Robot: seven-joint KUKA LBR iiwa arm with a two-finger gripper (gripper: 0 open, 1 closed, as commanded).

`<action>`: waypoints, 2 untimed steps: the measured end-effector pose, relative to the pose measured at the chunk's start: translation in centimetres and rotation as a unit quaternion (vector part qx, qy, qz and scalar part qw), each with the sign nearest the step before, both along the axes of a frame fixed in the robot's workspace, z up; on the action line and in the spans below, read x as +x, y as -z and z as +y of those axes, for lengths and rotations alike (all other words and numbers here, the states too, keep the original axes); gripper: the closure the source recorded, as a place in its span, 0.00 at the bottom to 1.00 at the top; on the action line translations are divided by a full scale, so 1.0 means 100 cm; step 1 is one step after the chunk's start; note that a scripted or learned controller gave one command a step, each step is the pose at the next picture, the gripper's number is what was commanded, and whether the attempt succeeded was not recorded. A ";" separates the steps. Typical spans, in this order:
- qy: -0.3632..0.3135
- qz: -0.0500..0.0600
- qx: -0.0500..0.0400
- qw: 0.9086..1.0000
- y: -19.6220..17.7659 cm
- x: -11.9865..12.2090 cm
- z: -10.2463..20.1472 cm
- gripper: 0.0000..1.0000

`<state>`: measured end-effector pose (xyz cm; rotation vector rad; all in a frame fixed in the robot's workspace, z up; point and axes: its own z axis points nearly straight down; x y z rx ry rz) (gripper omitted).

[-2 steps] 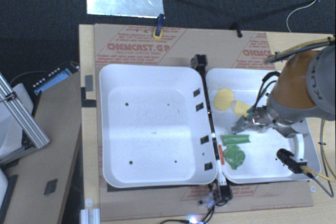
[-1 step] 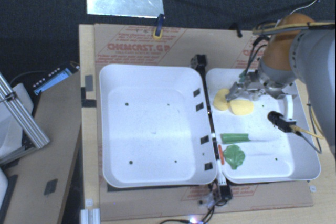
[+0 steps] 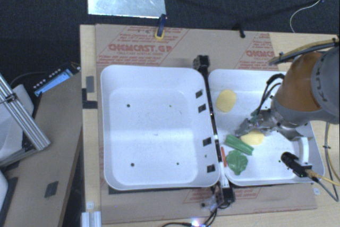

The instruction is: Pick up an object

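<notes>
The right bin (image 3: pixel 255 76) holds a pale yellow round piece (image 3: pixel 227 99) near its far left. Closer to the front lie a yellow lump (image 3: pixel 255 139), a flat green strip (image 3: pixel 238 144) and a crumpled green piece (image 3: pixel 237 164). My gripper (image 3: pixel 246 127) reaches in from the right and hangs low just above the left end of the yellow lump and the green strip. I see nothing held in it.
The left bin (image 3: pixel 154 73) stands beside the right one, with a black-clipped divider (image 3: pixel 211 125) between them. Both rest on a cardboard sheet (image 3: pixel 138 45). The arm's grey and orange body (image 3: pixel 305 90) covers the right bin's right side.
</notes>
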<state>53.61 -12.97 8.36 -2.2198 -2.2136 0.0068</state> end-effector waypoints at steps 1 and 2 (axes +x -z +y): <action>-0.005 -0.005 -0.001 1.000 -0.001 0.018 0.041 0.00; -0.004 -0.006 -0.001 1.000 -0.012 0.019 0.038 1.00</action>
